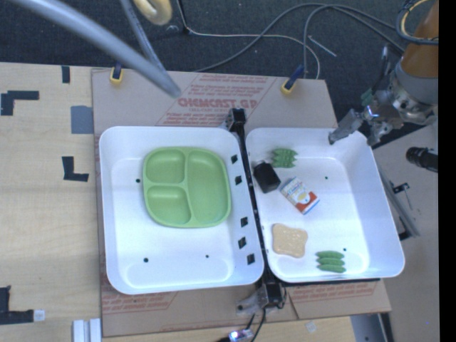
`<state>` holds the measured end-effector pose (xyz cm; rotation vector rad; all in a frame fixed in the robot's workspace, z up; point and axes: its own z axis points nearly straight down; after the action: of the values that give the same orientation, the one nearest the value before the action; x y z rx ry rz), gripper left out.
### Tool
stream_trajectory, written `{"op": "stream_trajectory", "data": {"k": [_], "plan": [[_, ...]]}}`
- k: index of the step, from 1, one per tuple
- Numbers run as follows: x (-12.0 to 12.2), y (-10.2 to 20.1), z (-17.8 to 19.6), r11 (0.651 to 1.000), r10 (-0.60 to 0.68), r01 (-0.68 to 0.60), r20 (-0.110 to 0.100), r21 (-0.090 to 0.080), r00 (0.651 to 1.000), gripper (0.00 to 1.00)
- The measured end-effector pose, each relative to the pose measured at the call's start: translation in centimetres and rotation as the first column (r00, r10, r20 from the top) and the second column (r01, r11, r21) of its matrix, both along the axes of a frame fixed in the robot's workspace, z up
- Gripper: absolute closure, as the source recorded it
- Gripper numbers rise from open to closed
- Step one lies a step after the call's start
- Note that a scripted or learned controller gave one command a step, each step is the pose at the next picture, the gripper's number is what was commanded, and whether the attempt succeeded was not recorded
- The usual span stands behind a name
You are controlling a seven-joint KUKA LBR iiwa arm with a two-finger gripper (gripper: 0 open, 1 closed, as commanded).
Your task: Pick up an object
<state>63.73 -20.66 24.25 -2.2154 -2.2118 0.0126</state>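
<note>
Camera view showed a green sectioned plastic plate [187, 187] in the left white bin [114, 191]; a tan toast slice [289, 240] lay unobstructed in the right white bin [370, 191]; the gripper [348, 130] state was unclear.

view: one fixed camera above the bench | facing: down at a slant, far edge of the bench at top | distance: far enough to take in both the left bin [121, 212] and the right bin [370, 191] whole | arm [417, 63] enters from the right edge
</note>
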Motion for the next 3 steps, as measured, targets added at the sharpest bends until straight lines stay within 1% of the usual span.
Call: {"op": "stream_trajectory", "data": {"k": [1,2,3], "plan": [[0.3,0.0,0.8,1.000,0.003,-0.003,0.013,-0.003,1.000,0.00],[0.8,0.4,-5.4,1.000,0.005,-0.005,0.008,-0.003,1.000,0.00],[0.9,-0.3,-11.6,1.000,0.003,-0.003,0.007,-0.003,1.000,0.00]]}}
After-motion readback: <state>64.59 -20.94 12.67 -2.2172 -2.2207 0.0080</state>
